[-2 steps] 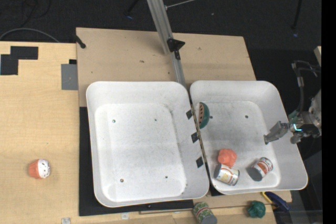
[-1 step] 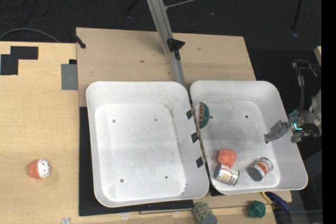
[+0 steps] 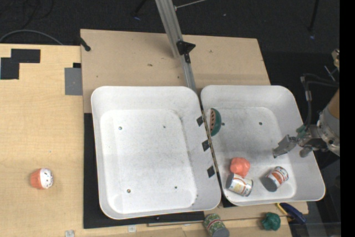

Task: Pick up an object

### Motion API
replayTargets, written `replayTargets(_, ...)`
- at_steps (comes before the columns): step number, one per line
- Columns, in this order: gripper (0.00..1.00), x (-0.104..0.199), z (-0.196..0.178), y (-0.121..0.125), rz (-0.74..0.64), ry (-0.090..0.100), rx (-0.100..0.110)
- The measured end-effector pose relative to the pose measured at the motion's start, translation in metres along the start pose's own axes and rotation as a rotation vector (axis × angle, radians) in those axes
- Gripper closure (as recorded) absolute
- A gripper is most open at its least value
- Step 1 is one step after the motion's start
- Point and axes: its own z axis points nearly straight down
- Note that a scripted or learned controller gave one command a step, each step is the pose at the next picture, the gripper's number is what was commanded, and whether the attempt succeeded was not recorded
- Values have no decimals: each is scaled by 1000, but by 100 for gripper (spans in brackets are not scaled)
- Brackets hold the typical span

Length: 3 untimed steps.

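Observation:
The right bin (image 3: 260, 98) holds a red-orange lump (image 3: 239, 165), a small can with a pale label (image 3: 239, 185) lying on its side, and a dark can with a red-and-white label (image 3: 275, 178). A green and red slice-shaped toy (image 3: 214, 121) leans against the bin's left wall. My gripper (image 3: 293, 147) reaches in over the right bin's right side, above and just right of the dark can. Its two dark fingers (image 3: 281, 146) stand apart with nothing between them. It touches none of the objects.
The left bin (image 3: 111, 98) lies beside the right one. An orange ball with a face (image 3: 41, 178) rests on the wooden table at the left. A can (image 3: 213, 224) and a green toy (image 3: 271, 221) lie in front of the bins. A metal rail (image 3: 165, 5) slants in from the top.

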Motion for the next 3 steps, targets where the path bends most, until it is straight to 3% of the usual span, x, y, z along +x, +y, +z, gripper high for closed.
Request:
replayTargets(2,0,12,88,0,1,-2,-6)
replayTargets(3,100,12,78,0,4,-1,-5)
